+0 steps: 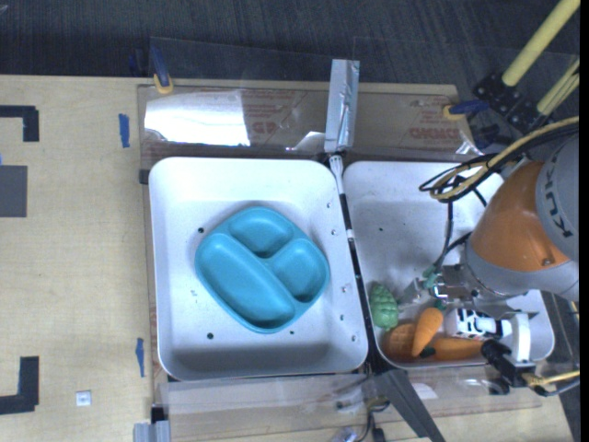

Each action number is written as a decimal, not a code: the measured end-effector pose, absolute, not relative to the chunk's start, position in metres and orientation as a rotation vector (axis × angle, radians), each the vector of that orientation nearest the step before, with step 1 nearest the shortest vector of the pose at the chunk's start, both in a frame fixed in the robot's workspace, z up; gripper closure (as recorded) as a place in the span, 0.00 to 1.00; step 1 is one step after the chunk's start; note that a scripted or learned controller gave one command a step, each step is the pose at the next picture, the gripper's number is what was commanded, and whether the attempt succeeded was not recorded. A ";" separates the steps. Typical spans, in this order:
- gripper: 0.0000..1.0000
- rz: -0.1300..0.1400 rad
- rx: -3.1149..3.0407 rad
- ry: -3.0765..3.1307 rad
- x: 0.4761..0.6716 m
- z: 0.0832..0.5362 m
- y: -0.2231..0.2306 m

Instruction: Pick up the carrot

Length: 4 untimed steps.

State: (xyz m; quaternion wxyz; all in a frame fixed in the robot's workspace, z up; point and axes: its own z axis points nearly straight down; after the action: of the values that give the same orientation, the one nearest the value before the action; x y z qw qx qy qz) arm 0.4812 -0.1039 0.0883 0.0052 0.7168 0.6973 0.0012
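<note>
Orange carrot lies in the right bin, at its near edge, beside a green vegetable and touching another orange item under it. The pincer hangs just above the carrot's upper end; whether it is released or clenched cannot be told. Left bin holds a blue divided plate. Both bins sit on the wooden surface.
</note>
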 end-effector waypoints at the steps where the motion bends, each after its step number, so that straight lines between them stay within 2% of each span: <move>1: 0.00 0.006 2.268 2.165 0.481 0.088 -0.105; 4: 0.00 0.007 2.207 2.224 0.482 0.088 -0.106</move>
State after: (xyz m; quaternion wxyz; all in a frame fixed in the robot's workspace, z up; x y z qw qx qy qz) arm 0.4817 -0.1065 0.0877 0.0041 0.7045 0.7097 0.0023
